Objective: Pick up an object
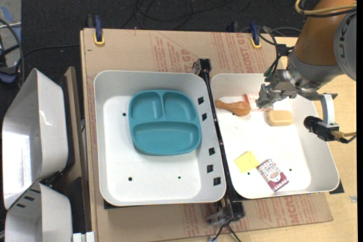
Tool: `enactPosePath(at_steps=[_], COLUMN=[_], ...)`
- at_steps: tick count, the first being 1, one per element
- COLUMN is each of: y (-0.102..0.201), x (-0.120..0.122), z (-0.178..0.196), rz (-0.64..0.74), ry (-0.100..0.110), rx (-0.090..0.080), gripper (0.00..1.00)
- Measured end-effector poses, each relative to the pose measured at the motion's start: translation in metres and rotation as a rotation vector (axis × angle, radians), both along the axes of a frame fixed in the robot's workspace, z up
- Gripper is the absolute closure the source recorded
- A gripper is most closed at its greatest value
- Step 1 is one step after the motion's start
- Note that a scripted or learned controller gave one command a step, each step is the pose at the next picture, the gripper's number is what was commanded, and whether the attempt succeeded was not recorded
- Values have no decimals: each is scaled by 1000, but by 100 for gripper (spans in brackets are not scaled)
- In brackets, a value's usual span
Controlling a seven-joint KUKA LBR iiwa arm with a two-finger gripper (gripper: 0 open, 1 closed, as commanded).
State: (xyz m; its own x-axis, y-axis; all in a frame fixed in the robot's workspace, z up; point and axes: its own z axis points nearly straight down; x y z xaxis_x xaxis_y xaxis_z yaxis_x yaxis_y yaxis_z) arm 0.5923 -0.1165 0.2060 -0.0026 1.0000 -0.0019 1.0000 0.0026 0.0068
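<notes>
The right bin (317,170) holds several small objects. An orange-brown chicken-leg shape (233,106) lies at its upper left, with a small red and white piece (252,101) beside it. A tan bread-like block (279,117) sits just right of them. Lower down lie a yellow square (245,161) and a pink patterned packet (273,174). My gripper (266,98) hangs over the upper part of this bin, between the red and white piece and the tan block, fingers pointing down. Nothing is visibly held between them.
The left bin (113,178) carries a teal divided plate (165,122). A black divider strip (211,122) runs between the bins. The grey arm with its orange band (326,25) enters from the upper right. White tubs (31,139) stand off the bench's left.
</notes>
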Motion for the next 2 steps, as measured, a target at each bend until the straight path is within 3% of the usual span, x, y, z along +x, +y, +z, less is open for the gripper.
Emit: enactPosePath(at_steps=[1, 2], y=[0, 55], x=[1, -13], z=[52, 55], rz=[1, 6], ry=[0, 8], rx=[0, 4], gripper=[100, 100])
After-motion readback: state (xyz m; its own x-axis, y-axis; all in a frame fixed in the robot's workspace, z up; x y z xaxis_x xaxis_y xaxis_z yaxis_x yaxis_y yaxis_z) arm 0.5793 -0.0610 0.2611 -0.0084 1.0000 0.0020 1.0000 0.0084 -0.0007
